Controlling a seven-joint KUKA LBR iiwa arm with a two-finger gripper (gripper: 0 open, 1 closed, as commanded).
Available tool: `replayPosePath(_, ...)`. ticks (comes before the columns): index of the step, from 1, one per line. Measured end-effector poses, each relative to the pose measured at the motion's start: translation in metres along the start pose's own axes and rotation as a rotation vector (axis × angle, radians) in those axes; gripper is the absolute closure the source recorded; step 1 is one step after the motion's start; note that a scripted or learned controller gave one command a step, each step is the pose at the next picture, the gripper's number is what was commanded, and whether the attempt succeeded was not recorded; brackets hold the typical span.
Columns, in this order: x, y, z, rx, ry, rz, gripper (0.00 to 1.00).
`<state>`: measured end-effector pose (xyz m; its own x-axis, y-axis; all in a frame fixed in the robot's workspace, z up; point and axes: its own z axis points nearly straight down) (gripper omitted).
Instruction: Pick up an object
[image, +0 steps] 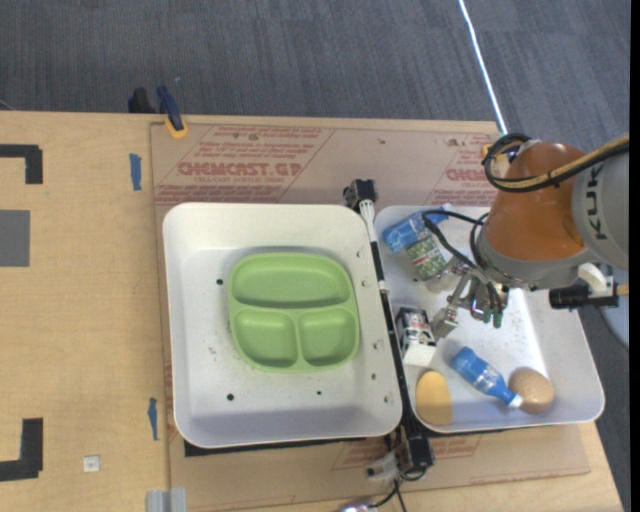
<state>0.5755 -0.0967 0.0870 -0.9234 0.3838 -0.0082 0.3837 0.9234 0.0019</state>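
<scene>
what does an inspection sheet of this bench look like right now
surface: cardboard sheet on a wooden bench, two white bins, left bin, right bin
job's things: right bin holds blue bottle, yellow piece, tan egg, blue packet, small box
clutter: green tray in left bin
grippers: tool over right bin, nothing seen in it
cables: white cable on floor
surroundings: grey carpet

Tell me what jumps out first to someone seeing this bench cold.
The green divided tray sits alone in the middle of the left bin. Over the right bin, the arm's orange band looms, with the gripper hanging above clutter: a blue bottle, a yellow lump and a tan egg-shaped piece along the near edge.
</scene>
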Motion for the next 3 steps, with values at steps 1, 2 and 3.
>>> replayPosePath(1, 0.087, -0.039, 0.000, 0.001, 0.005, 0.033, 0.00)
replayPosePath(2, -0.008, -0.025, 0.000, -0.001, 0.000, 0.038, 0.00)
replayPosePath(3, -0.031, -0.089, 0.001, 0.001, -0.001, -0.162, 0.00)
